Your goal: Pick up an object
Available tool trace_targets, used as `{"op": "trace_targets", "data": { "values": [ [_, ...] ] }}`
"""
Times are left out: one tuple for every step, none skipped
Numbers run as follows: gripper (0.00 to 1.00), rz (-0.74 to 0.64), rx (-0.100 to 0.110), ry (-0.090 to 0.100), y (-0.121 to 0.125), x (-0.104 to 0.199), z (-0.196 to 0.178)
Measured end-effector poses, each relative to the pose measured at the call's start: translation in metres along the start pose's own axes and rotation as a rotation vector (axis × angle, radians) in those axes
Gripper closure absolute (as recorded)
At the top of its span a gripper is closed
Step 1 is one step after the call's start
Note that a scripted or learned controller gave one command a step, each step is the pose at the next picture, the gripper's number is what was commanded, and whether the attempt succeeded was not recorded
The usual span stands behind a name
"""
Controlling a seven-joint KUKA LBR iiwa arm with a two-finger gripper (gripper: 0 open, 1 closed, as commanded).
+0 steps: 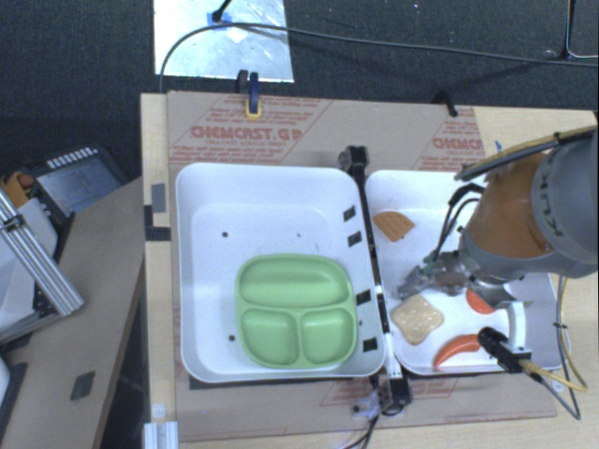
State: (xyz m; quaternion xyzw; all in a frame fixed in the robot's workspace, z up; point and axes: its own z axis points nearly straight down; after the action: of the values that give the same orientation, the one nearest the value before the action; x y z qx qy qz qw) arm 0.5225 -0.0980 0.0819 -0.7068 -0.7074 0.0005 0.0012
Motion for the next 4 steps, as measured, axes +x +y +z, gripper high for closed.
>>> {"op": "trace_targets", "data": {
  "values": [
    [1.00, 0.000, -0.005, -0.001, 0.001, 0.000, -0.013],
    [1.00, -0.002, -0.006, -0.002, 0.001, -0.001, -0.056],
    [1.00, -0.002, -0.008, -0.002, 0.002, -0.005, -0.099],
    [1.00, -0.003, -0.009, -0.002, 0.001, -0.007, -0.143]
  ]
}}
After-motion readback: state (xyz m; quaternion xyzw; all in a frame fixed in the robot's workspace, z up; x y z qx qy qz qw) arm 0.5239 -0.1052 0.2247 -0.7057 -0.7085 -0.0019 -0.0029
